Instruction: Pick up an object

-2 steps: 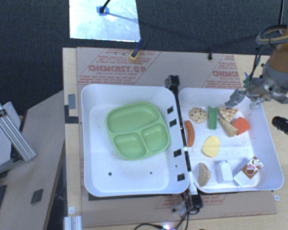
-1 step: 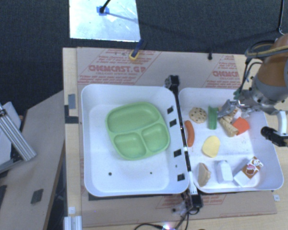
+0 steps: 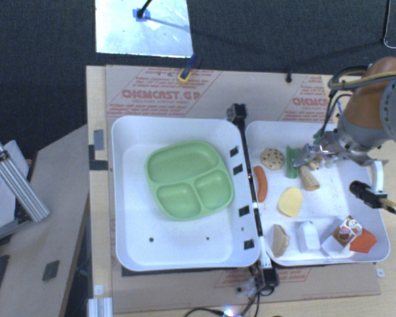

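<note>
My gripper (image 3: 310, 157) reaches in from the right and hangs low over the upper middle of the right bin (image 3: 383, 224). Just under and left of its tip stands a green stick-shaped piece (image 3: 292, 162). A tan cone-like piece (image 3: 309, 178) lies right below the tip. Close by are a speckled cookie (image 3: 272, 158), an orange sausage shape (image 3: 261, 183) and a yellow wedge (image 3: 290, 202). Whether the tip touches any of them I cannot make out.
The left bin (image 3: 129, 177) holds a green divided plate (image 3: 189, 179). Along the right bin's front lie a tan lump (image 3: 280, 240), a white block (image 3: 308, 236), a small cupcake (image 3: 348, 230) and an orange wedge (image 3: 363, 242). A black divider (image 3: 248, 177) runs between the bins.
</note>
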